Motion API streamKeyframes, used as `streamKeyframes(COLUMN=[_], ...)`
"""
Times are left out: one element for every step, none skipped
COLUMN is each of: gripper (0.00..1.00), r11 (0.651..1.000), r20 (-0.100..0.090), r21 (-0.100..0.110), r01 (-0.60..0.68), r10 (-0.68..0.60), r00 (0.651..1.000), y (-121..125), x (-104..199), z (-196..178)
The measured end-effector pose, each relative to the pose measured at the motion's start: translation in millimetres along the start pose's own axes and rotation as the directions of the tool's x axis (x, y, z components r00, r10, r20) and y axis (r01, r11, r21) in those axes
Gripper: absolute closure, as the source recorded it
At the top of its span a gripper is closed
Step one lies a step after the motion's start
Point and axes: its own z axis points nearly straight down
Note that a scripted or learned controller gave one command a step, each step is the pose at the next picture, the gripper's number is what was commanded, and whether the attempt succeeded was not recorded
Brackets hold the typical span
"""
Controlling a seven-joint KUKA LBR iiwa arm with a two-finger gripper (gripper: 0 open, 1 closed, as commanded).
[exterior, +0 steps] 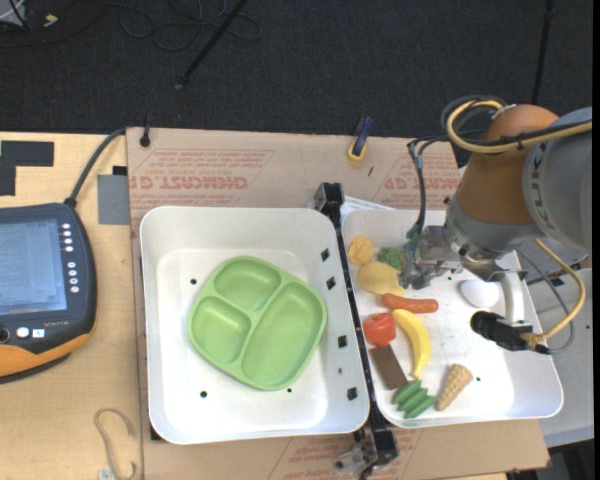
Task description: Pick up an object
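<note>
Camera view is looking down on a desk with two white bins side by side. Left bin is carrying a green divided plate, sitting a bit tilted near the middle. Right bin is where all the toy food is lying: a banana in the middle, a red pepper-looking thing just to its left, a brown block below that, green pea pods near the front wall, and an ice cream cone beside those. An orange carrot is lying just above the banana, with a yellow lemon-ish piece next to it. Grey arm is reaching in from the right, and the tool is hanging low over the back of the right bin, right by the lemon and carrot. Can't tell how the tool is set or whether it's got anything. A tablet-like screen is sitting off to the left on the desk.
</note>
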Motion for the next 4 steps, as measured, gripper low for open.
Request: streamKeyframes(gripper=[1.0,1.0,1.0,1.0], r11=[1.0,1.0,1.0,1.0], r20=[0.0,0.0,-0.001,0.0], r21=[-0.001,0.004,0.006,0.008], r01=[0.001,0.0,0.001,0.0], r10=[-0.001,0.0,-0.001,0.0], r00=[1.0,1.0,1.0,1.0], y=[5.0,5.1,2.0,8.7], x=[7.1,5.7,22.4,29.4], z=[-59.2,-69.9,-74.7,-58.9])
